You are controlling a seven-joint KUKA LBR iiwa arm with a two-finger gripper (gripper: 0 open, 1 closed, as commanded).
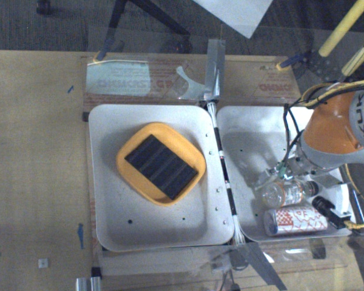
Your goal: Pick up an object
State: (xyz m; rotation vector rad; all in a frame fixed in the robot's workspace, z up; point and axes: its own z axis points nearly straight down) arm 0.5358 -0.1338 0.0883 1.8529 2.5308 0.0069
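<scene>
Grey arm (343,153), orange band

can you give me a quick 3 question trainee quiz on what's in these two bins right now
1. True or false: the yellow pad with a dark ribbed panel lies in the left bin.
2. Which bin does the arm reach over? A) left B) right
3. Fill in: the red and white patterned can lies on its ____, near the right bin's front wall, beside a clear plastic bottle.

Key: 1 true; 2 B; 3 side
</scene>
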